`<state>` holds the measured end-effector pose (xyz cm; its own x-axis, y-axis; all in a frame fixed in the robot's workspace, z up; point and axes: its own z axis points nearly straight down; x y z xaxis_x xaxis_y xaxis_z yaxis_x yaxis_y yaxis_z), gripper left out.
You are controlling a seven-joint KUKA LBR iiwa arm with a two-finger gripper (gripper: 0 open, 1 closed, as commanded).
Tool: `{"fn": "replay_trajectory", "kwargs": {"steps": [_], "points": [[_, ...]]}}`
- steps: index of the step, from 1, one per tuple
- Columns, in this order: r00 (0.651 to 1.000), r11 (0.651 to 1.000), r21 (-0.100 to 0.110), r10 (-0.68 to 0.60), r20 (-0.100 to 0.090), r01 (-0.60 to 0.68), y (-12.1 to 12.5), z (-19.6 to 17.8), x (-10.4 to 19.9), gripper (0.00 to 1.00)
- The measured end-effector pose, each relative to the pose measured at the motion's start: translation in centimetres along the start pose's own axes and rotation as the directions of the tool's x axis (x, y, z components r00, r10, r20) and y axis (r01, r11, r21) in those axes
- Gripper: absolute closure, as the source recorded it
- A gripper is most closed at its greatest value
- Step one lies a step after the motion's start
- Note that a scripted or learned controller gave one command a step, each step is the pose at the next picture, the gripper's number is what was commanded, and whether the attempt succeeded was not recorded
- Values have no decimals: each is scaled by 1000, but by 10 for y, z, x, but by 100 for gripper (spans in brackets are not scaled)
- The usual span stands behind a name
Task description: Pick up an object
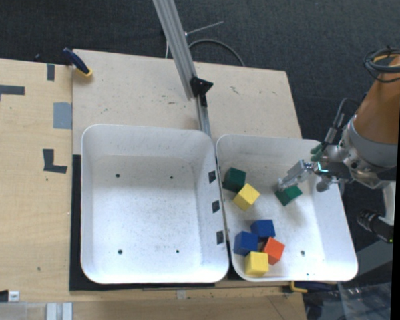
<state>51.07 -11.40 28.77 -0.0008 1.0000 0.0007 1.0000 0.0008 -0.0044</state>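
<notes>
Camera view, scanning rightward from the right bin (331,216): dark green cube (234,178), yellow cube (246,196), then a green block (289,193) pinched between the closed fingers of the gripper (294,181). Its grip looks shallow; lifting could let it slip.

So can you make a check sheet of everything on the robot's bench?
Surface: wooden bench with grey tape marks, bearing a left bin and a right bin.
Job's things: in the right bin, two green blocks, two yellow, two blue, one orange.
Clutter: blue and yellow tool at the bench's far edge.
Grippers: gripper just above the right-hand green block.
Cables: a loop behind the bench.
Surroundings: dark floor, slanted metal rail.
</notes>
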Motion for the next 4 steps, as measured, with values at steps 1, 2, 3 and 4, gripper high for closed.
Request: {"fn": "replay_trajectory", "kwargs": {"steps": [1,2,3,4], "points": [[1000,1000,-3,-1,1,1,0,-2,0,0],[1000,1000,2,0,0,0,10,51,2,0],[1000,1000,4,-1,-1,1,12,113,7,0],[1000,1000,3,1,0,-1,11,158,3,0]]}}
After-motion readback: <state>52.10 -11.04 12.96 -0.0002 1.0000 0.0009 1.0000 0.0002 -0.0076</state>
